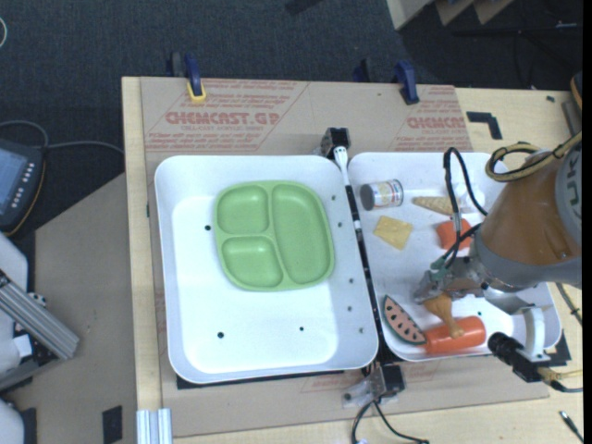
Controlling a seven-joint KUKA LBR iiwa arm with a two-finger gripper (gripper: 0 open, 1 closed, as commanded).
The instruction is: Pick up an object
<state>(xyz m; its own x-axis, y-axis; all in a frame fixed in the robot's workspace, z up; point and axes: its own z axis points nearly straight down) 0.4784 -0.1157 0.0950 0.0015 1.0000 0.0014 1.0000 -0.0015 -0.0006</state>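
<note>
The right white bin [518,317] holds several toy foods. A watermelon slice [403,320] lies by its front left corner, with an orange-red sausage-like piece [457,337] to its right. A tan piece [446,309] sits between them. My gripper [438,285] hangs low right over the tan piece, and the arm's orange band [527,215] covers the bin's right side. Farther back lie a yellow cracker [393,232], a small silver can [382,194] on its side, a pale wedge [432,205] and an orange piece [448,234] partly hidden by the arm.
The left white bin [185,276] holds a green divided plate [275,235] toward its back. A ridge [356,239] where the two bin walls meet separates the bins. Black cables [455,178] loop off the arm above the right bin.
</note>
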